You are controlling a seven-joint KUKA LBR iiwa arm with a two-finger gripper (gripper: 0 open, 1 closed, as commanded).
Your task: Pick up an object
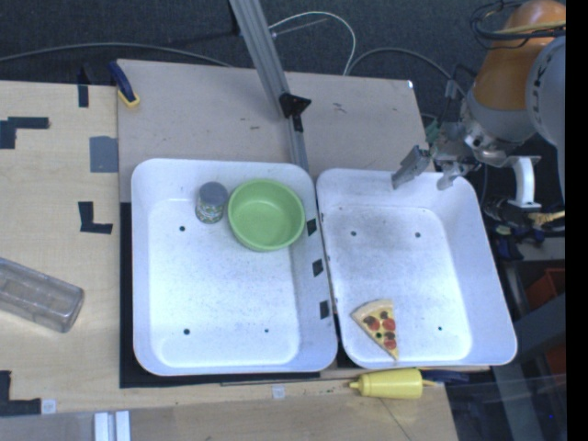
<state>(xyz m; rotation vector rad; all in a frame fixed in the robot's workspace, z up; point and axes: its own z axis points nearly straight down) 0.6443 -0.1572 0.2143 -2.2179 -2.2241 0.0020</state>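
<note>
jaws [428, 168]: spread, nothing between | we hover over right bin [482, 246] rim to descend | pizza slice [378, 323] well below-left, unobstructed

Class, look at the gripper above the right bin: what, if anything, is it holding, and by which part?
Nothing is held. The gripper hangs open over the far rim of the right bin, with only air between its fingers. The pizza slice lies at the bin's near end.

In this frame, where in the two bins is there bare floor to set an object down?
Left bin: floor below the green bowl and can; its top edge is crowded. Right bin: nearly all of it, from the end effector at the top rim down to the pizza slice.
</note>
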